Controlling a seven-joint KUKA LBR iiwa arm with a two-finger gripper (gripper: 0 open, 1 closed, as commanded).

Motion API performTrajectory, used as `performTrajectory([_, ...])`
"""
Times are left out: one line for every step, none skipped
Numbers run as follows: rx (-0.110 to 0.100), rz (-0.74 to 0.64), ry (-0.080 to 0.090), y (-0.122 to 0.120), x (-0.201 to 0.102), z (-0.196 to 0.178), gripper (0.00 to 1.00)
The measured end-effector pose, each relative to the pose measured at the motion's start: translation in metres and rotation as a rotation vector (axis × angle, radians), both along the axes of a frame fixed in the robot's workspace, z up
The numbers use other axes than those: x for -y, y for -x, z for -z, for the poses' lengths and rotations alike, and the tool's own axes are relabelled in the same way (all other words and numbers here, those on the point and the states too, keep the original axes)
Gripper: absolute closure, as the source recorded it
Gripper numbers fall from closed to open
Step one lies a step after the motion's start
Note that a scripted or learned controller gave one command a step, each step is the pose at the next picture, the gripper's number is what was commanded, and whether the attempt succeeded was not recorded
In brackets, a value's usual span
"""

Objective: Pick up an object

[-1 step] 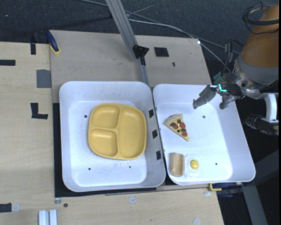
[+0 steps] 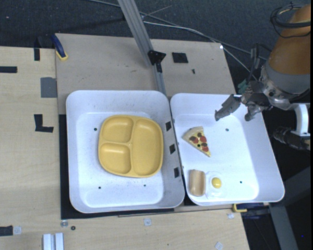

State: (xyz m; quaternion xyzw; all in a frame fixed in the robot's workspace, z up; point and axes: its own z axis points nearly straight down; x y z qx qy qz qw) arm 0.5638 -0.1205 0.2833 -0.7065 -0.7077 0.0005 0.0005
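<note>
We count three candidates in the right bin: a pizza slice lying flat near its middle-left, and along the front edge a hot dog touching or just beside a fried egg. All look like small toy food, so we judge them light, stiff and somewhat slick plastic, not fragile. The pizza slice is thin and flat, leaving little height to pinch; we would take it across its narrow width, near the crust end. The hot dog looks rounder and taller, so we judge it the easier hold, taken across its short sides. The left bin carries a yellow divided plate, too broad for a simple pinch. The jaws hang spread apart and hold nothing, over the back part of the right bin on the table. The pizza slice lies forward and left of them, near but clearly apart; the hot dog and fried egg lie farther forward.
</note>
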Motion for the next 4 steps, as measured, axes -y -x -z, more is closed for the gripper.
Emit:
performTrajectory([-0.005,0.001,-0.001,0.003,-0.01,0.058,0.0])
performTrajectory([-0.004,0.001,0.0,-0.004,-0.008,0.106,0.0])
performTrajectory([-0.004,0.001,0.0,-0.008,-0.008,0.169,0.0])
performTrajectory([-0.002,-0.001,-0.001,-0.009,-0.009,0.156,1.0])
